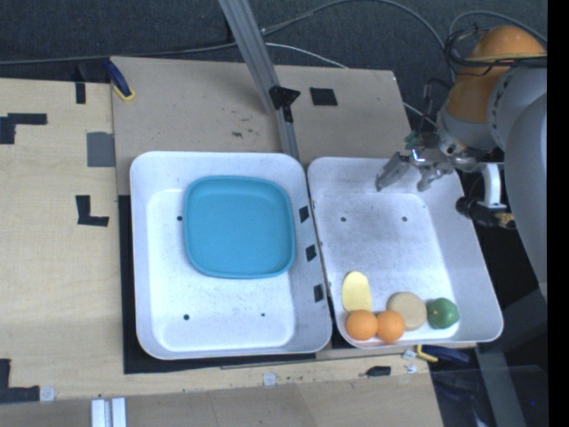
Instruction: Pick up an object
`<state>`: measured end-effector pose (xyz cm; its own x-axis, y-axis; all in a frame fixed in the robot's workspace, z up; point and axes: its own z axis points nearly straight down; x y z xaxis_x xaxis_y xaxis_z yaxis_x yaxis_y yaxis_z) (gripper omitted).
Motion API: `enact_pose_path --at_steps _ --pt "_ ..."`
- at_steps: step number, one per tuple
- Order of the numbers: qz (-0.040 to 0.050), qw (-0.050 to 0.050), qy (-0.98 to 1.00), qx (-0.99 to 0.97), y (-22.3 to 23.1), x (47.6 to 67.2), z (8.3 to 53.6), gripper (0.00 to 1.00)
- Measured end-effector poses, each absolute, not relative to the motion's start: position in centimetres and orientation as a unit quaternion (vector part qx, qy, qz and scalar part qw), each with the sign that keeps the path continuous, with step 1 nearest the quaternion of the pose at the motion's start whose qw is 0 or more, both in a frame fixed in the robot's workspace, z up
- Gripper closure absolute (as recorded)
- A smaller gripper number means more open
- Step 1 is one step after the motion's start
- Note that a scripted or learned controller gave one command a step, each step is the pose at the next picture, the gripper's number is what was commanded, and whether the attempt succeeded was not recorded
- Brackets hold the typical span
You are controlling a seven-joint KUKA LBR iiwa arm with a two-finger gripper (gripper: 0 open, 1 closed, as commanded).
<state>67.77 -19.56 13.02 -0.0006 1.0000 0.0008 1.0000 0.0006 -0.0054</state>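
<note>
The job had not really started yet. The gripper (407, 176) hung over the far end of the right bin (462, 247), close to its far rim. Its two fingers (388, 175) were spread apart, and nothing sat between them. So it held nothing at all.

All the things to pick from were at the other end of that same bin, bunched along the near rim. A yellow piece (356, 290) sat a little farther in than the rest. Just in front of it were two orange balls (362, 326) side by side, touching each other. Next to them on the right was a tan round thing (407, 308), and beside that a small green ball (442, 311). They looked like toy fruit, but I could not tell for sure. They were packed close together, well apart from the gripper.

The left bin (151, 238) held a blue plate (238, 226), lying flat in the middle.

I think almost the whole job was left to do. The arm would need to go toward the near end of the right bin, come down over one thing, close its fingers on it and lift it up. Picking just one might be tricky, since they sat so close together.
</note>
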Motion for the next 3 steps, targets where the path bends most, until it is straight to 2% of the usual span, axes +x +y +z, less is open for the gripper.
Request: enact_pose_path --at_steps 1,2,3 --pt "0.0006 0.0 -0.707 -0.707 -19.5 67.7 8.8 0.0" --pt "0.0006 0.0 -0.708 -0.707 -19.5 67.8 9.9 1.0" --pt "-0.0012 -0.002 -0.707 -0.707 -19.8 67.0 15.4 1.0"
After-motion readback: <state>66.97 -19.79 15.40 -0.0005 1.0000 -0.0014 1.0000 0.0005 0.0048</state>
